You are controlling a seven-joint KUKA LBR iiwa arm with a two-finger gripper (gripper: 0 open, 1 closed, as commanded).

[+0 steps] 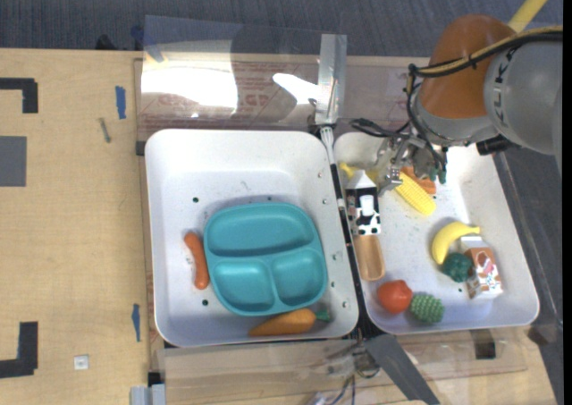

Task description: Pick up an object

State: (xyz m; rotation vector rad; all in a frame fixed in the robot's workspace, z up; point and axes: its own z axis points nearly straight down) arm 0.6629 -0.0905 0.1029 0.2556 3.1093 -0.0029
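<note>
Just beside the gripper [399, 164] tip sits the corn [415, 191]; can't tell the jaw opening or any hold. Crowded spot, a closing pinch could skid off it.

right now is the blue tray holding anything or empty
Empty. All three compartments of the blue tray show bare teal; the sausage and carrot lie outside it on the left bin floor.

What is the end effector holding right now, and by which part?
Cannot be told. The end effector is low in the right bin, right beside the corn cob, but no grip is visible.
</note>
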